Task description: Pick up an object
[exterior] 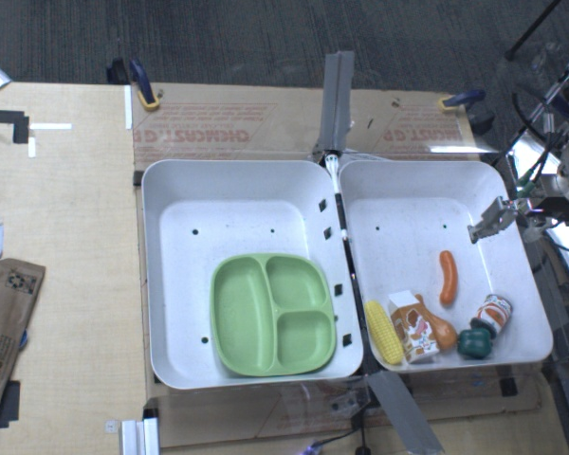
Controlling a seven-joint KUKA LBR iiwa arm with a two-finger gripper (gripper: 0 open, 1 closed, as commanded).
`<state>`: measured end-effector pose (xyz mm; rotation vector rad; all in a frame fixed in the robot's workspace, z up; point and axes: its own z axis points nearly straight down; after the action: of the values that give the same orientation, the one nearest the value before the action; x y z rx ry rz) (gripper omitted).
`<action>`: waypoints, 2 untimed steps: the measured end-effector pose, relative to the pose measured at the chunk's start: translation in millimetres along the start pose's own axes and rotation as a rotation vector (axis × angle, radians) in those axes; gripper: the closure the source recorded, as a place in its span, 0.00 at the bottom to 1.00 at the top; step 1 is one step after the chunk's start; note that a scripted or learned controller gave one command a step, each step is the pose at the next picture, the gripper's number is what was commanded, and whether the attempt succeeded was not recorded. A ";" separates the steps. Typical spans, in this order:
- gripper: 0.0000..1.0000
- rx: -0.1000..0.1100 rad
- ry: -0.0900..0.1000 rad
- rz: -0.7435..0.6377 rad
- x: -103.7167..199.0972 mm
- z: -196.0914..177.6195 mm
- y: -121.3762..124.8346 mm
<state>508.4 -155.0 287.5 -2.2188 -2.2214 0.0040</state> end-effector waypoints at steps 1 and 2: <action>0.00 -0.007 -0.002 -0.105 -10.9 -50.2 12.1; 0.00 0.000 0.000 -0.055 6.6 61.8 40.6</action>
<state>548.9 -148.3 225.5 -2.1573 -2.2813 0.0037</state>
